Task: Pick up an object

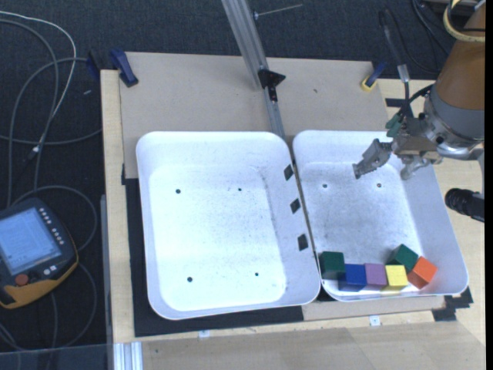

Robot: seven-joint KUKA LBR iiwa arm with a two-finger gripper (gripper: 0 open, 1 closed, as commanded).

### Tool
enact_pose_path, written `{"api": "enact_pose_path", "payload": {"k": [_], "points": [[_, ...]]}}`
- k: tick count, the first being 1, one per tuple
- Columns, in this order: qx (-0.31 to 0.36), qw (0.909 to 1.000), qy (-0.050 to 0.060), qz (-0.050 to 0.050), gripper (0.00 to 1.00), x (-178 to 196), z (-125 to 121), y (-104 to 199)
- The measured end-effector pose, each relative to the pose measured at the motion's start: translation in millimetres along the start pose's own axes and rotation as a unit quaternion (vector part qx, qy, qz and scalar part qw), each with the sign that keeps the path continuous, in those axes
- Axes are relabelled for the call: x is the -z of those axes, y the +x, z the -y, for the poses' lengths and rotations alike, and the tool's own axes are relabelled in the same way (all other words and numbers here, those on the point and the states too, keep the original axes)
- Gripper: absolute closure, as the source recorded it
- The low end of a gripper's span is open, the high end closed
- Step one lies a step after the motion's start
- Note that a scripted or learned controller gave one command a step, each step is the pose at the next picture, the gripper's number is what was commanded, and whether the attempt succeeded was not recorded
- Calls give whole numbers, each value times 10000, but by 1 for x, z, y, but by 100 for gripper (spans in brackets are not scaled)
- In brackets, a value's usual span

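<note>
Arm [461,91] comes in from the right, grey w/ an orange band above the wrist. Its pincer [387,164] hangs over the upper part of the right bin [343,149], fingers spread apart w/ nothing between them; one finger [370,160] angles toward the bin's middle, the other [408,166] sits closer to the right wall.

All blocks lie in a row along the near edge of the right bin, well apart from the pincer: dark green block [332,264] at the left end, then blue block [354,275], purple block [375,274], yellow block [395,275], orange block [422,270] at the right end. A second green block [404,254] sits just behind the yellow and orange ones, touching them.

Left bin [154,153] sits beside the right one on the bench [192,91]. A metal pole [245,33] slants up from between the bins. Blue clamp [123,66] at the bench's far left corner. A handheld control pad [31,245] w/ a lit screen lies on the floor at left, cables [38,75] looping near it.
</note>
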State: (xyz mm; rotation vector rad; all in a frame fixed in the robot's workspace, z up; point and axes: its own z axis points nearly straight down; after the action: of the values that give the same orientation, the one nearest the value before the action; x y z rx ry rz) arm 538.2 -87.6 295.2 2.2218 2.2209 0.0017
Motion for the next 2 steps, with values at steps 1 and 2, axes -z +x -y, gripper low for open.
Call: {"api": "enact_pose_path", "payload": {"k": [1,2], "points": [[-28,10000,20,18,0,-59,-37,-77],[15,10000,53,-17,0,-178,-47,-35]]}}
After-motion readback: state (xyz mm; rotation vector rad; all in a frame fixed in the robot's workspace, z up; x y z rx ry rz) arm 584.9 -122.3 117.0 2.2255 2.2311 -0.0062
